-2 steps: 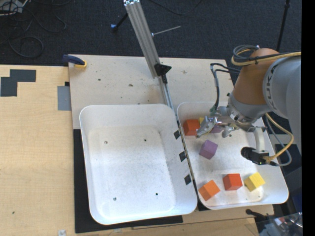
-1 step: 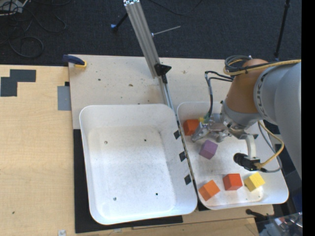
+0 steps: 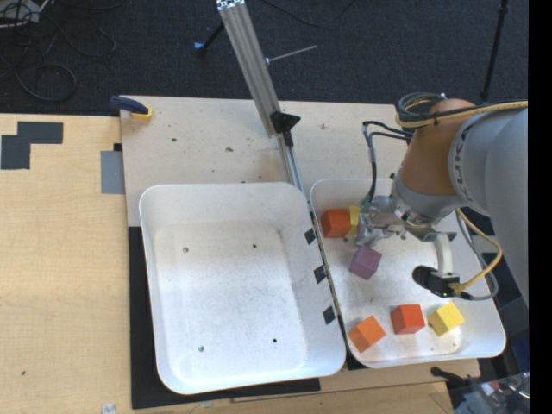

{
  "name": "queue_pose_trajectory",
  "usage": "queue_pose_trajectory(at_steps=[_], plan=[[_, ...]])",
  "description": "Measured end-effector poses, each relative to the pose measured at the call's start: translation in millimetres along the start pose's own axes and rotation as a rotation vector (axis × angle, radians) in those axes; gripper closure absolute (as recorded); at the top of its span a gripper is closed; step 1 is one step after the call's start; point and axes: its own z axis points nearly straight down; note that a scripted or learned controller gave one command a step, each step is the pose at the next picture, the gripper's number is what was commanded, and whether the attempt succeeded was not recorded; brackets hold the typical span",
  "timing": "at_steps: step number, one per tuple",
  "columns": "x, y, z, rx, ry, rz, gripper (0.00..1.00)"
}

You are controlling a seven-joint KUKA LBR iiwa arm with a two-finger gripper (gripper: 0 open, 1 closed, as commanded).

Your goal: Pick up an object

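My gripper [image 3: 377,229] hangs low over the upper left part of the right bin [image 3: 483,339]. A purple block [image 3: 365,262] lies tilted just below and in front of it, very close to its tip. To the gripper's left sits an orange-red block [image 3: 335,222] with a small yellow piece [image 3: 354,213] behind it. Along the bin's near side lie an orange block [image 3: 367,331], a red block [image 3: 407,318] and a yellow block [image 3: 446,318]. The wrist hides the bin floor directly under the gripper.
The left bin [image 3: 172,222] is a wide white tray beside the right one. A slanted metal post [image 3: 254,67] rises from the bench behind the bins. Black cable loops [image 3: 440,280] hang off the arm over the right bin.
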Motion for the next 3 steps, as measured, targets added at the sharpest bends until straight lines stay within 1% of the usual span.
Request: queue_pose_trajectory(at_steps=[1,2,3], plan=[[-2,1,-64,-0.005,-0.002,-0.004,1.0],[3,2,-125,-0.006,-0.002,-0.012,1.0],[1,3,-168,-0.004,-0.002,-0.012,1.0]])
